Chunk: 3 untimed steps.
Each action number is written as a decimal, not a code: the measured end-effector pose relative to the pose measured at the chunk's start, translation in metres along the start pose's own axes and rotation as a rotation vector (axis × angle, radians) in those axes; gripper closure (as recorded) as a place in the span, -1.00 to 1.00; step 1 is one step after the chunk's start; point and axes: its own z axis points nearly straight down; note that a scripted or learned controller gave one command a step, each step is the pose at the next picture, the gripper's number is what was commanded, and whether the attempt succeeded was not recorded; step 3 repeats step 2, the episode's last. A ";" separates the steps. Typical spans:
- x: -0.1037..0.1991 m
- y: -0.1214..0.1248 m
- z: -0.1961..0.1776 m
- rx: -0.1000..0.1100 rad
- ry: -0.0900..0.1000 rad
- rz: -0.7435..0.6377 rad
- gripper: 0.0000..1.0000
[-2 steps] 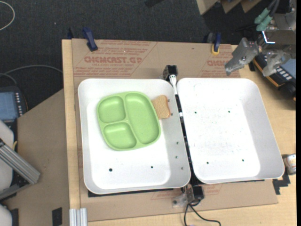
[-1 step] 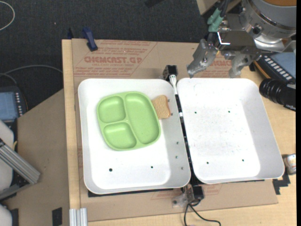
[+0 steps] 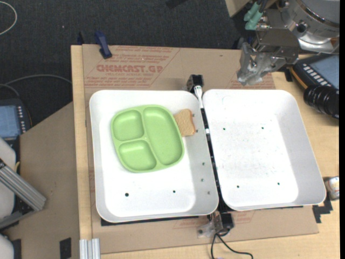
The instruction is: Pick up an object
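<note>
Item 1: green divided plate (image 3: 146, 138), three compartments, lying flat in the left bin (image 3: 108, 198), in its far half and toward the bin's left-centre.

Item 2: tan cracker-like piece (image 3: 185, 123), flat on the left bin's floor, touching the plate's right rim, near the bin's far right corner.

Item 3: right bin (image 3: 302, 188), white, shallow, set edge to edge with the left bin; small dark specks on its floor.

Item 4: black clamp (image 3: 194, 82) at the far end of the seam between the bins.

Item 5: gripper (image 3: 252, 74), hanging above the bench just beyond the right bin's far edge, near its far left corner. Whether it is open or closed cannot be told; nothing shows in its grasp.

Item 6: brown board (image 3: 129, 63) under both bins, printed red lettering at its far left.
</note>
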 end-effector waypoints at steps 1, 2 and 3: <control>-0.001 -0.004 0.157 0.027 -0.005 0.003 1.00; 0.043 -0.002 0.118 0.003 0.001 -0.003 1.00; 0.043 -0.002 0.118 0.003 0.001 -0.003 1.00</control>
